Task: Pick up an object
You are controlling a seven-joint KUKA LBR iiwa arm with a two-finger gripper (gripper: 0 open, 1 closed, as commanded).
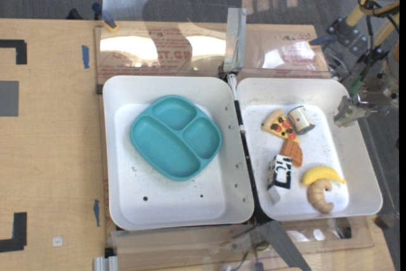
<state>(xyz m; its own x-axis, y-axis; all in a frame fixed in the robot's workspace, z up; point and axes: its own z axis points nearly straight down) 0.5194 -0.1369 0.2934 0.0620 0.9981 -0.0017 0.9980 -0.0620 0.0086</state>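
Cardboard-topped counter (44, 136) carries both bins. At the right bin's (365, 155) upper-right rim hangs the gripper (347, 112); whether it is released or clenched, I cannot tell. Nearest lies the small can (301, 119), just left of it, long axis slanting.

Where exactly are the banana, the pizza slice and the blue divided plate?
banana (323, 175): camera view, middle of its yellow curve, right bin.
pizza slice (280, 124): camera view, centre of its topped face, right bin.
blue divided plate (158, 142): camera view, floor of its largest compartment, left bin.
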